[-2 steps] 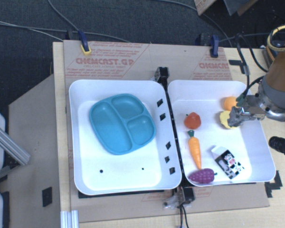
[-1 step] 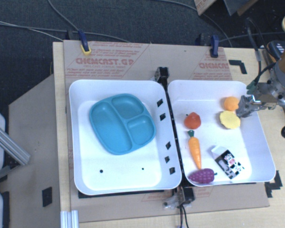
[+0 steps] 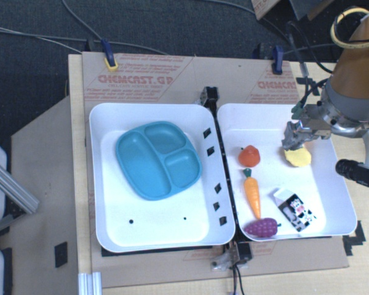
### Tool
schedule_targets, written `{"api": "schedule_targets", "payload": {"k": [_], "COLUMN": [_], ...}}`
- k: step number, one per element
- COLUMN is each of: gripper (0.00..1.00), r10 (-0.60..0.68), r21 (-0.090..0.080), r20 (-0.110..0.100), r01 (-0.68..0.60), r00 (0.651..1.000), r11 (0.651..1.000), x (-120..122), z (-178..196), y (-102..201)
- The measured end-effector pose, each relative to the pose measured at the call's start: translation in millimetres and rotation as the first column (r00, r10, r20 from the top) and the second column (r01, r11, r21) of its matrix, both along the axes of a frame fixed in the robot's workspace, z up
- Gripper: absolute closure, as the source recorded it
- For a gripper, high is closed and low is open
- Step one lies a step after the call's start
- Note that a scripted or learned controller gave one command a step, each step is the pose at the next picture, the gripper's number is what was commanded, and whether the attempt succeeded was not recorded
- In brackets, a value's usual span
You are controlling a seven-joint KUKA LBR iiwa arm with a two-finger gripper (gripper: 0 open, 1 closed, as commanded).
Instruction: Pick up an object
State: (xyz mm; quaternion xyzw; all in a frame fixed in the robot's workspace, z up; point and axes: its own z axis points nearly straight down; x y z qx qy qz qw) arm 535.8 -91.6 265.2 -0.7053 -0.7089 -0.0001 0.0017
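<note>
The right bin (image 3: 332, 223) holds a red tomato (image 3: 249, 156), an orange carrot (image 3: 252, 195), a purple grape bunch (image 3: 261, 228), a small black-and-white box (image 3: 294, 209) and a yellow lemon-like piece (image 3: 299, 158). My gripper (image 3: 291, 141) hangs over the upper right part of this bin, right above the yellow piece and touching or nearly touching its top left. The arm's grey wrist and orange band rise toward the right edge.
The left bin (image 3: 104, 183) carries a blue divided plate (image 3: 158, 159). A black divider with clips (image 3: 216, 165) runs between the bins. Cables and clamps lie along the back of the bench.
</note>
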Motion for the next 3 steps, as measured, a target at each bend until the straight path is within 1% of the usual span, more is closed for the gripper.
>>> {"api": "schedule_targets", "payload": {"k": [1,2,3], "gripper": [1.0,1.0,1.0], "r10": [0.002,0.001,0.0], "r21": [-0.001,0.0,-0.001], "r20": [0.005,0.003,0.004], "r01": [-0.002,-0.001,0.0], "r00": [1.0,1.0,1.0], "r11": [1.0,1.0,1.0], "x": [28,55,84], "z": [-1,-15,-21], "y": [55,110,157]}}
